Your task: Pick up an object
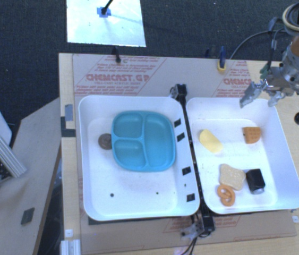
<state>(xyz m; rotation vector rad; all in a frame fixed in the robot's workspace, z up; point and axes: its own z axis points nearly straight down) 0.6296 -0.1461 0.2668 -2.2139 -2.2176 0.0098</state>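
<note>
Above right bin [292, 193], tool [261, 95] spread, unladen

Tray [143, 141] in left bin [93, 190] — pretzel [225, 194] right.

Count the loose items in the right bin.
5: a yellow piece at left, an orange piece toward the far right, a beige piece in the middle, a pretzel and a black block nearest the camera.

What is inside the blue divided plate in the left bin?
The blue divided plate shows three bare compartments. A round grey disc lies against its left rim in the left bin. Whatever lies beneath the plate is covered.
</note>
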